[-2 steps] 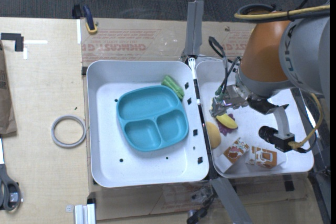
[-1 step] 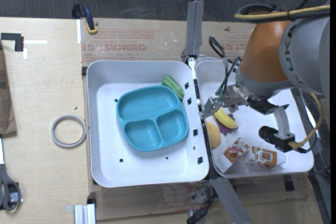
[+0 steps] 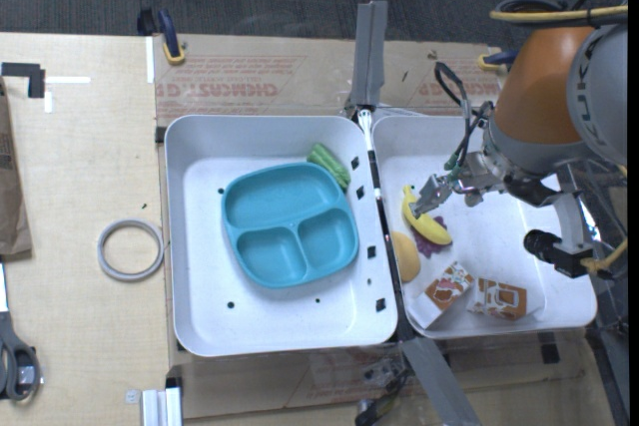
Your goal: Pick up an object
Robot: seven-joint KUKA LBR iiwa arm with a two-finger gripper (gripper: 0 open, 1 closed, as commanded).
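In the right bin (image 3: pixel 559 314) a yellow banana (image 3: pixel 429 227) lies by the left wall on something purple (image 3: pixel 433 246). My gripper (image 3: pixel 426 199) hangs just over the banana's upper end, tilted down to the left, with nothing visibly held. A yellow-orange round fruit (image 3: pixel 405 256) rests against the divider below the banana. Two orange snack packets (image 3: pixel 448 287) (image 3: pixel 500 298) lie near the front of the right bin. The left bin (image 3: pixel 190 214) holds a blue divided plate (image 3: pixel 290 224) and a green object (image 3: pixel 329 164) at the plate's far right corner.
The arm's orange band (image 3: pixel 539 90) and grey wrist hang over the right bin's far right side. On the bench to the left lie a grey tape ring (image 3: pixel 131 248), scissors (image 3: pixel 15 366) and a brown bag (image 3: pixel 12 185).
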